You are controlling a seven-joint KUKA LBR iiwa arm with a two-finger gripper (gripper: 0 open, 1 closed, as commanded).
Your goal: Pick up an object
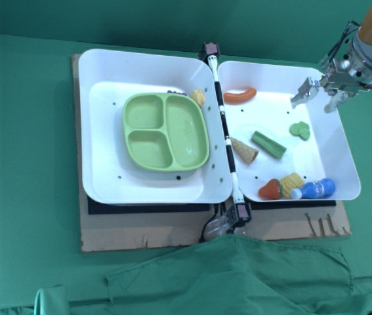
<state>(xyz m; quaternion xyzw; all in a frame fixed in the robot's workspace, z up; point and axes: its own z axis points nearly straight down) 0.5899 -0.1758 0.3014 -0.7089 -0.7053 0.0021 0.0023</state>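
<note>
Seven toys (pixel 269 144) in right bin (pixel 343 151); one green plate (pixel 166 132) left; fingers (pixel 302 96) spread, empty.

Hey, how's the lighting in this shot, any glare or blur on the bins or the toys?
Camera view: even, soft light, faint shadows; the shallow white right-hand bin looks bright but not blown out; the glossy blue toy bottle carries a small highlight; the hand is slightly soft, small toys lack fine detail.

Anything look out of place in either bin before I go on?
One oddity: a small yellow toy sits in the left bin, wedged beside the green divided plate, while the other toys lie in the right bin.
</note>
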